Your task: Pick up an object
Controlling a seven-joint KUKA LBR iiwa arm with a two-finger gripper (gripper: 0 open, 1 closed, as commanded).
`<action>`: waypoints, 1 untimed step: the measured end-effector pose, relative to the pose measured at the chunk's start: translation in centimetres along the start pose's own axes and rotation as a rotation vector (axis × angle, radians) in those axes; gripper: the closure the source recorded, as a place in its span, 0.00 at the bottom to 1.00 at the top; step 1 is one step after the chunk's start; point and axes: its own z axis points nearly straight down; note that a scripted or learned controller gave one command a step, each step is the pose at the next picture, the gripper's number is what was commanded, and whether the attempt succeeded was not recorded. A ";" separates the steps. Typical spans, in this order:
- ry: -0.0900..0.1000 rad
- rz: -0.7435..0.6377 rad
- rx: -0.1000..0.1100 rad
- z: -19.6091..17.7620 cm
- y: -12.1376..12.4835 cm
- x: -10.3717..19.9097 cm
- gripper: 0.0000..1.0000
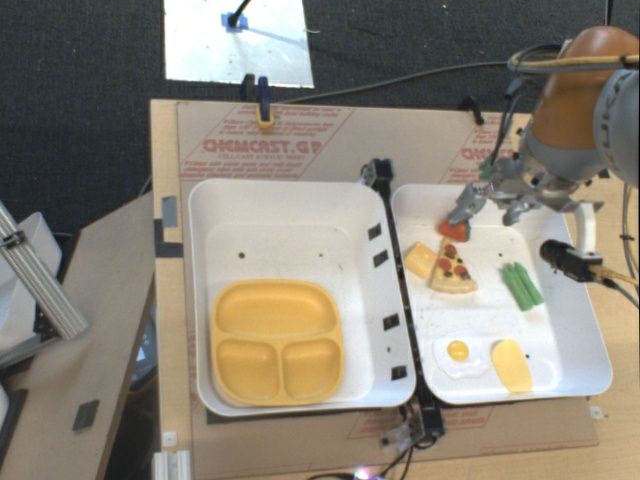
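Bench point(180, 168) carries two white bins side by side. Left bin point(300, 208): yellow divided tray point(278, 342) in its near half. Right bin point(580, 348): yellow cheese wedge point(420, 260) touching pizza slice point(453, 268), green beans point(522, 286) to their right, fried egg point(458, 354) and yellow oval piece point(512, 365) along the near edge. Gripper point(470, 208) at the far end of this bin, arm point(580, 78) entering from the right; small red object point(454, 230) at its lower fingertip. Cannot tell whether the claw grips it.

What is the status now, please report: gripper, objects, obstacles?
Gripper low in right bin, finger at small red piece; no grasp visible. Pizza slice, cheese wedge just beside. Nothing blocking.
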 end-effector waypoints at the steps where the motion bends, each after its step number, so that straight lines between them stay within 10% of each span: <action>1: -0.001 -0.002 -0.012 -0.7 0.3 0.0 0.00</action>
